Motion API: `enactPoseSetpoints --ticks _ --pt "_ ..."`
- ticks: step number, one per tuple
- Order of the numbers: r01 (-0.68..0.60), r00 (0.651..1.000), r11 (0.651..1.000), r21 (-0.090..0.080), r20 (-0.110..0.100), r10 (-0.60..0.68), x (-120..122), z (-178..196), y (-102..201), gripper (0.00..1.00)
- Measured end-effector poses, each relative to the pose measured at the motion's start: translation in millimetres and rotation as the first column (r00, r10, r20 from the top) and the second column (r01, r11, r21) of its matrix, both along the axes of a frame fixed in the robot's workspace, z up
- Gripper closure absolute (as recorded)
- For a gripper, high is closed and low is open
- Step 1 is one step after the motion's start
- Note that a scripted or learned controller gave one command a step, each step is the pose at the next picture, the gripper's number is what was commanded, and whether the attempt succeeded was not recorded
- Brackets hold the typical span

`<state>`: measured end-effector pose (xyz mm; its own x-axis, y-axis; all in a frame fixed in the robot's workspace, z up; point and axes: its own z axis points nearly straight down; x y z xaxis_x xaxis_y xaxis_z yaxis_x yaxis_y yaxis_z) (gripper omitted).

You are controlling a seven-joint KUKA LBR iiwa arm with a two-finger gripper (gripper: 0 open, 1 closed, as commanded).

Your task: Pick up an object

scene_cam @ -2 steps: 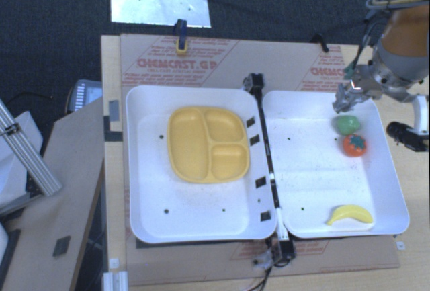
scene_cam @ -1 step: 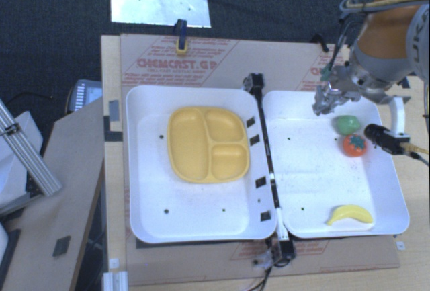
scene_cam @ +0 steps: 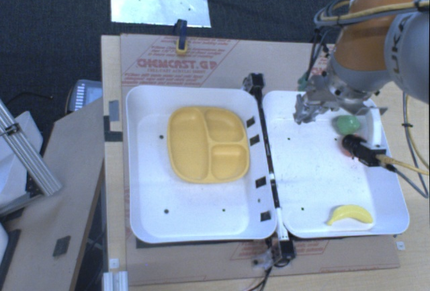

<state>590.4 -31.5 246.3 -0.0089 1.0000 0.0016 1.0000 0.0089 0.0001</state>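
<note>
A yellow banana (scene_cam: 350, 216) lies near the front right corner of the right bin (scene_cam: 316, 175). A green round object (scene_cam: 347, 124) rests at the bin's far right, and a small reddish object (scene_cam: 349, 148) shows just in front of it, partly hidden by a black part of the arm. My gripper (scene_cam: 304, 112) hangs over the far part of the right bin, left of the green object and well behind the banana. Nothing shows between its fingers.
The left bin (scene_cam: 154, 202) holds a yellow divided plate (scene_cam: 205, 144) in its middle. A black divider with clips (scene_cam: 262, 148) runs between the bins. Cables (scene_cam: 403, 165) trail off the arm over the right bin's right rim.
</note>
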Motion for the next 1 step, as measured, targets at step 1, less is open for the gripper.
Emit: enactPoseSetpoints --ticks 1 --pt "-0.001 1.000 1.000 0.001 0.001 0.001 -8.8 3.3 52.6 1.00"
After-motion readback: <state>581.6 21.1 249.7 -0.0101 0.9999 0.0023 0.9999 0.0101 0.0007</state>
